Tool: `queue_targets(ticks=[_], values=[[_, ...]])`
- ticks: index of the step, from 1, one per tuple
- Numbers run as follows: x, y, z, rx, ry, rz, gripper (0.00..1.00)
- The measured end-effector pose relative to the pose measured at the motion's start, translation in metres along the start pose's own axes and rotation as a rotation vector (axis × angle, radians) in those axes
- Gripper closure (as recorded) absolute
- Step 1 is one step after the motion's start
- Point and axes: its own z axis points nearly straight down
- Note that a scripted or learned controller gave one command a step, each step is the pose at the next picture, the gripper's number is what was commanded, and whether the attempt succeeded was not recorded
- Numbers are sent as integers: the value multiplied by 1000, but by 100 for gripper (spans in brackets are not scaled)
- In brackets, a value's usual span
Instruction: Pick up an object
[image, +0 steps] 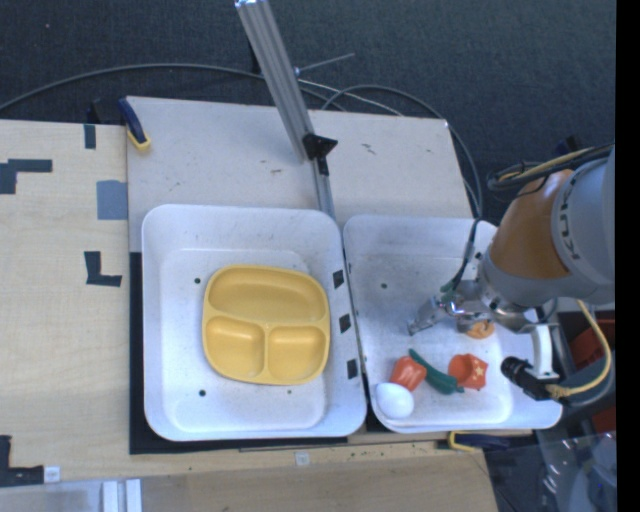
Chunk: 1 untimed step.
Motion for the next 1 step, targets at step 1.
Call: queue_targets(ticks=[1], values=[[0,1,-13,-4,0,-2,100]])
